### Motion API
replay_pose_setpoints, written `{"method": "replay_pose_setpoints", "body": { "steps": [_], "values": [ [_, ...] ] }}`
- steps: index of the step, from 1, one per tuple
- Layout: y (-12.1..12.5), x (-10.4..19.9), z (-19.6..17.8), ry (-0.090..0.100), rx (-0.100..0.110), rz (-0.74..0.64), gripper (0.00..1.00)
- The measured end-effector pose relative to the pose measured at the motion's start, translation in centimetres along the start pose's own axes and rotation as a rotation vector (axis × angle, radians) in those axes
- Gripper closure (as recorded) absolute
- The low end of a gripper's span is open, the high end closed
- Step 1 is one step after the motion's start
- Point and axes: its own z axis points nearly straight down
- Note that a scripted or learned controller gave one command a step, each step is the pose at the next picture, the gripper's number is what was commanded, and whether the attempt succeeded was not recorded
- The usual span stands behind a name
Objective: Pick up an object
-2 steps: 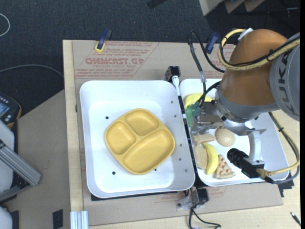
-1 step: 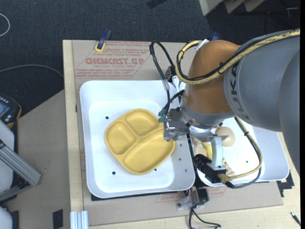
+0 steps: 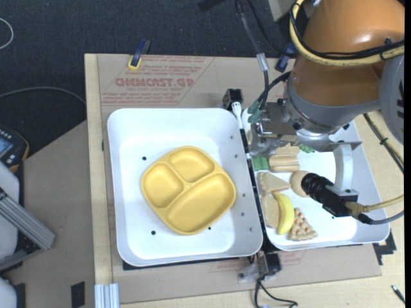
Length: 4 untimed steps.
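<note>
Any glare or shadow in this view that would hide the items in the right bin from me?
Camera view: light is even and the focus is sharp; a soft sheen sits on the orange band, none on the food. The arm hides the upper right bin; the banana and pizza slice read clearly, and so does the yellow tray.

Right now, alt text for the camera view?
A grey-and-orange arm hangs over the right bin, above toy food including a banana and a pizza slice. The left bin holds a yellow divided plate.
</note>
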Motion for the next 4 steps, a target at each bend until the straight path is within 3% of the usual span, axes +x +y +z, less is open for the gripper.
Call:
{"method": "replay_pose_setpoints", "body": {
  "steps": [1, 2, 3, 4],
  "values": [
    [-0.2, 1.3, 3.3, -0.004, 0.022, 0.0, 1.0],
    [5.2, 8.8, 2.2, -0.002, 0.01, -0.005, 1.0],
    [-0.5, 14.4, 3.8, -0.004, 0.023, -0.006, 1.0],
    [4.5, 14.1, -11.2, 0.004, -0.004, 0.0, 1.0]
  ]
}}
